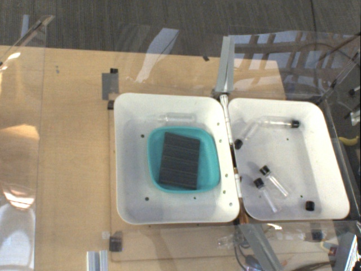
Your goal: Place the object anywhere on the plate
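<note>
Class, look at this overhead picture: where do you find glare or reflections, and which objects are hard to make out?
Camera view: pale reflections streak the clear panel above the bench; the clear tubes in the right bin almost vanish against white; the dark block on the teal plate stands out sharply.

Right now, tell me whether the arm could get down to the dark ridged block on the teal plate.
Probably yes. The dark ridged block lies flat and uncovered on the teal plate in the left bin, with nothing above or against it, so the way down looks free.
</note>
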You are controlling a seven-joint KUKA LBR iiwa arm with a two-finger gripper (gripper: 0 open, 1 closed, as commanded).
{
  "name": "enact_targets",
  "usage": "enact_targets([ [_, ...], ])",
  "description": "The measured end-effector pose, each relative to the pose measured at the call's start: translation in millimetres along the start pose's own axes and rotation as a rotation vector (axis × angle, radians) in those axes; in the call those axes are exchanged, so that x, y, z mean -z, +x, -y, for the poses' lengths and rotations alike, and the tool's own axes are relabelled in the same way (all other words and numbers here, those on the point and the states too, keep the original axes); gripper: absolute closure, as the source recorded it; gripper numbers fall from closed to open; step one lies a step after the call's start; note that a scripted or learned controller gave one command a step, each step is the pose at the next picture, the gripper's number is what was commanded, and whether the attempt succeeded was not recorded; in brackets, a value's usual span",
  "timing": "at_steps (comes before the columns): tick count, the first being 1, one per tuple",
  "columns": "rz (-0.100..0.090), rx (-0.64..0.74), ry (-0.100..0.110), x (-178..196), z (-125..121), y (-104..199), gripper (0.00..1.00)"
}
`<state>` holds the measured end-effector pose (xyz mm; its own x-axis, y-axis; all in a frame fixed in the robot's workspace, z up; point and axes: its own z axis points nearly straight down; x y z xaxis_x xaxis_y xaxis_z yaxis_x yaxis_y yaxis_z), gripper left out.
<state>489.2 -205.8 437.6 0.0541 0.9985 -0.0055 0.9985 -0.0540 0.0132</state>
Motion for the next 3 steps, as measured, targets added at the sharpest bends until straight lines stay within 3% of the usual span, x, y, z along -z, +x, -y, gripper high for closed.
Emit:
enact_targets([
  [3,-0.001,-0.373,0.005,-1.2,0.9,12.0,0.00],
])
